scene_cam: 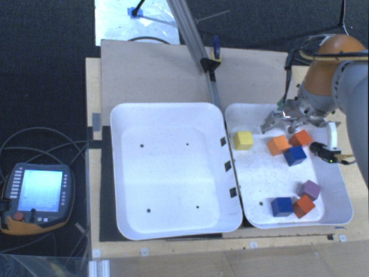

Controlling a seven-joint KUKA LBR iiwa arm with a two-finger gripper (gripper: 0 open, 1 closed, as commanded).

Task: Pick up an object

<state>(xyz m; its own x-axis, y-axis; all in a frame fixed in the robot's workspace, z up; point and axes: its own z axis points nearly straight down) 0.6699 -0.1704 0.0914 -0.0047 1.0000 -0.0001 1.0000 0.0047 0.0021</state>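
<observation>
Just above the orange cube point(278, 145), my gripper point(281, 119) hung spread open, holding nothing, so I figured a straight, centered drop was best.

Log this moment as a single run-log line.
gripper: above right bin, far end | nearest: orange cube | held: nothing visible | left bin: untouched
</observation>
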